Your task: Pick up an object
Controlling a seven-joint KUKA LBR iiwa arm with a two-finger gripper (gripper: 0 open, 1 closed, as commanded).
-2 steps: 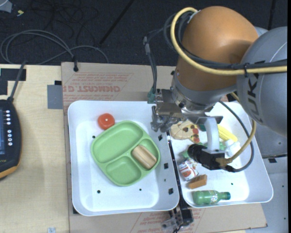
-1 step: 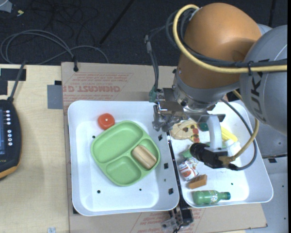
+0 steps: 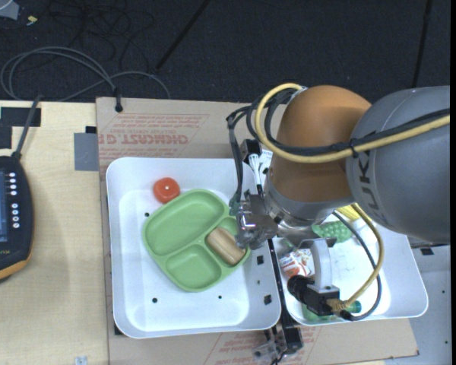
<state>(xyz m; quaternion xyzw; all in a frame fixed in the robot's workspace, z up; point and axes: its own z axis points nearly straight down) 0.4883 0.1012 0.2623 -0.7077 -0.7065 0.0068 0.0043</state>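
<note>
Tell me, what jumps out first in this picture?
The big grey and orange robot arm fills the right side, hanging over the seam between two white bins. In the left bin lies a green divided plate with a tan block on its right edge, and a small orange-red disc beside it.

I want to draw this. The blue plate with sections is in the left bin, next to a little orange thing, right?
Almost. The camera view shows the sectioned plate is green, not blue. The rest holds: it lies in the left bin, with the little orange round thing next to it.
</note>
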